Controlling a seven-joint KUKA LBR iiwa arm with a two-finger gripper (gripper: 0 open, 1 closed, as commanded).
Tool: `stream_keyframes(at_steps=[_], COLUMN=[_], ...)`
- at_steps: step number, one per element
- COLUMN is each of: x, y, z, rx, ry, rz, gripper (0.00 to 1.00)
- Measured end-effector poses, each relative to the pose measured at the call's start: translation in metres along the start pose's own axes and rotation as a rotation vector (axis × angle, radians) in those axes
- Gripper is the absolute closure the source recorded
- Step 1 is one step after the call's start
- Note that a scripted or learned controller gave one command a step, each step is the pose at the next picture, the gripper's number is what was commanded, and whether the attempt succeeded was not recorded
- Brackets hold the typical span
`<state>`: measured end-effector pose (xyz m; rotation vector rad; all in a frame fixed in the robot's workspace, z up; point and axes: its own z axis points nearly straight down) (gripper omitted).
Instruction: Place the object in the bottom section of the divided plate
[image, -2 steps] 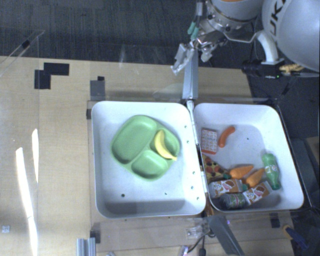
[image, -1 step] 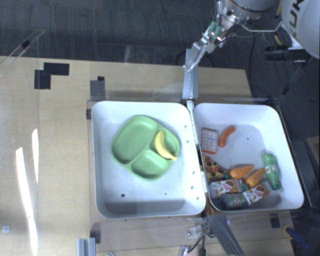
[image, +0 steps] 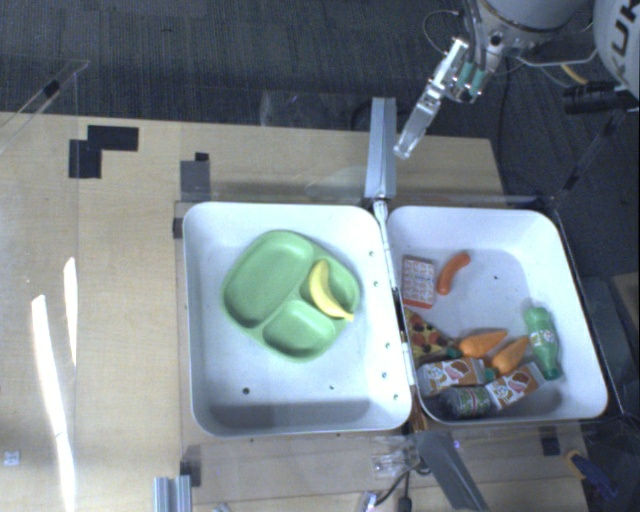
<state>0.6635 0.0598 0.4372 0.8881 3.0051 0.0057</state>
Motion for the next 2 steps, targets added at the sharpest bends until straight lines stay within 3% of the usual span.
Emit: stream_keyframes(at_steps=[1,2], x=[-0.003,-0.026], y=[-0.010,-0.060], z=[0.000,-0.001], rx=[-0.001,-0.001], ry=[-0.001,-0.002], rz=[-0.238,-0.648], gripper=[0.00,0.00])
